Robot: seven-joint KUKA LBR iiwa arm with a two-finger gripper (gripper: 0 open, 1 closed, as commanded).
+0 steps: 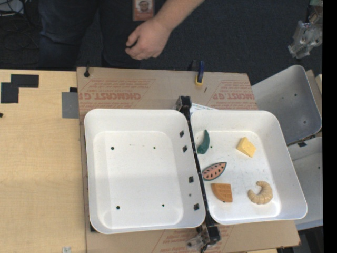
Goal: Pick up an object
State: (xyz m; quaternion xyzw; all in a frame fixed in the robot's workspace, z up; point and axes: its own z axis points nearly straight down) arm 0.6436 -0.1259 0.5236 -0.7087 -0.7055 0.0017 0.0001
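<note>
Five items in right bin (274,121): teal curved piece (203,142), yellow block (246,147), watermelon slice (214,171), orange wedge (222,192), tan croissant (261,193). Claw (304,37) at upper right, well apart from the bins; state cannot be told.

Two white bins (95,141) on brown cardboard (137,91) with red lettering. Inside one bin: a teal curved piece (203,142), a yellow cheese wedge (246,147), a pink watermelon slice (214,171) with dark seeds and green rind, an orange block (222,192), and a tan croissant (261,193).

cardboard sheet (137,88) under bins | blue-yellow clamp (200,73) at its far edge
</note>
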